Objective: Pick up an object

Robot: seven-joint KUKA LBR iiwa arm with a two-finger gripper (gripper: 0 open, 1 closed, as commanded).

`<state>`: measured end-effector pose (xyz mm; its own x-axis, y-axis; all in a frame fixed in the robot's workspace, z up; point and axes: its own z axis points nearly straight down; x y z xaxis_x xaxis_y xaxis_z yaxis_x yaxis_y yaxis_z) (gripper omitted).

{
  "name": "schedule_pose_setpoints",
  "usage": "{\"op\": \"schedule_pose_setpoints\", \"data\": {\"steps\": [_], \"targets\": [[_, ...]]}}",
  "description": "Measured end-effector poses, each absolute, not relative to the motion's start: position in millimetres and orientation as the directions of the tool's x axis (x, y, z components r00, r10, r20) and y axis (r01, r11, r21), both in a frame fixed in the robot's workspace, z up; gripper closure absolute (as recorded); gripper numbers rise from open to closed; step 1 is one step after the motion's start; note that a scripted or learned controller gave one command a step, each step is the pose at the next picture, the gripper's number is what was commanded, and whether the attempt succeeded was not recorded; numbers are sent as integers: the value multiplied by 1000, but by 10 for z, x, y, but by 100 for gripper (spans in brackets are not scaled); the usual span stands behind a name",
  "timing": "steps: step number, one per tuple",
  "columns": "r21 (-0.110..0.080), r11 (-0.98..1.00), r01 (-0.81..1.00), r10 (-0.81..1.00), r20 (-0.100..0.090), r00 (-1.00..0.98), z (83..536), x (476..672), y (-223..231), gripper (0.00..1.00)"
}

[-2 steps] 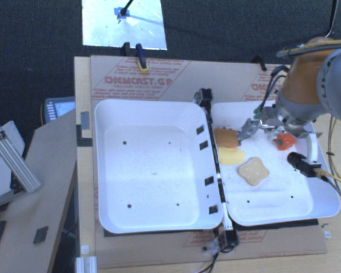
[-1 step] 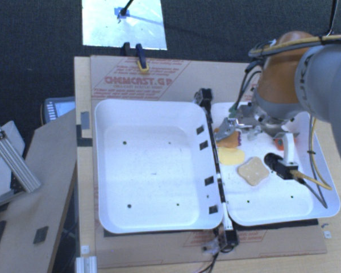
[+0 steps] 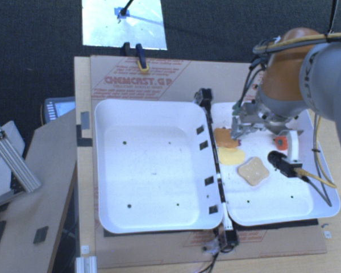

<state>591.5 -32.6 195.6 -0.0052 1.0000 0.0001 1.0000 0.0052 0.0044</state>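
Observation:
My gripper [image 3: 237,132] hangs low over the right bin [image 3: 284,206], near its left wall. Its tip is right at the edge of a flat orange piece [image 3: 224,137]; whether it touches that piece I cannot tell. Just in front of the orange piece lies a flat yellow piece [image 3: 232,156]. A tan slice like toast [image 3: 253,171] lies further forward, toward the bin's middle. A small red-orange thing [image 3: 280,141] shows to the right of the gripper, partly hidden by the wrist.
The left bin [image 3: 153,169] adjoins the right one along a ridge with black clips [image 3: 209,152]. The grey arm with its orange band [image 3: 290,67] covers the right bin's far right part. A cardboard sheet [image 3: 142,78] lies under both bins.

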Motion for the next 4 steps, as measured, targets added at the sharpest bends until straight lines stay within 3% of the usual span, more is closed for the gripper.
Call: {"op": "schedule_pose_setpoints", "data": {"steps": [1, 2, 3, 4], "targets": [[8, 9, 1000, 1000, 2, -9, 2664, 5793, 90, 100], [2, 10, 1000, 1000, 3, -10, 2766, 5632, 635, 100], [9, 5, 1000, 1000, 2, -5, 3525, 5060, 488, 100], [17, 9, 1000, 1000, 5, -10, 4805, 5049, 965, 100]]}}
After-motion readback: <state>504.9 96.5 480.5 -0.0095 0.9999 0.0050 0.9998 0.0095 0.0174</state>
